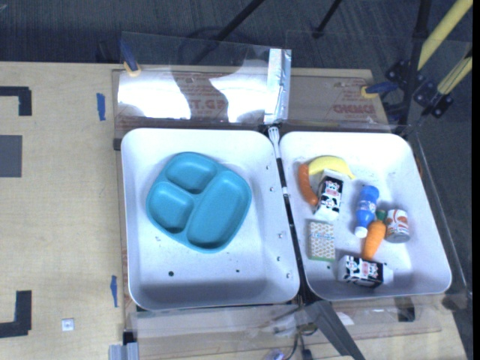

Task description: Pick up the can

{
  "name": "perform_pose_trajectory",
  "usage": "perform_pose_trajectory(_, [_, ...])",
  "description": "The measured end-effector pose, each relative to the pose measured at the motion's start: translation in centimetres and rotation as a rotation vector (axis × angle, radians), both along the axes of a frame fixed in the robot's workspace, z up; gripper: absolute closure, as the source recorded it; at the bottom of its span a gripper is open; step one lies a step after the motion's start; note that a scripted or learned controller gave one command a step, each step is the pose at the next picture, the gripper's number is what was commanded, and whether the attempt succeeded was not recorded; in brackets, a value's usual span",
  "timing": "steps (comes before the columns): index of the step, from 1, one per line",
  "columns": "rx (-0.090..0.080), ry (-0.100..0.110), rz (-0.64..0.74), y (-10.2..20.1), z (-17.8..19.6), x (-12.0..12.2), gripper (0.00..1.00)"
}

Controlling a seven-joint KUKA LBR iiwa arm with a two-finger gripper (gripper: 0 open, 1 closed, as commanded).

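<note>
The can [398, 225] is small, white and orange-red with a silver top. It lies on its side near the right wall of the right bin [420, 276]. An orange carrot [374, 238] rests right against its left side, with a green tip pointing up toward the can's top.
The right bin also holds a blue bottle [366, 205], a banana [328, 165], an orange piece [306, 185], two cow-print cartons [329, 196] [363, 271] and a patterned box [321, 240]. A blue divided plate [198, 199] lies in the left bin [150, 276].
</note>
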State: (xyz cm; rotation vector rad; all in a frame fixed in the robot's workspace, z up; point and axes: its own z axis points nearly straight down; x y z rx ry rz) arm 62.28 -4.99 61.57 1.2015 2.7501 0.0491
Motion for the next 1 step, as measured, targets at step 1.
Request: perform_pose_trajectory(1, [-0.002,-0.01,0.003,0.11,1.22,0.08,1.0])
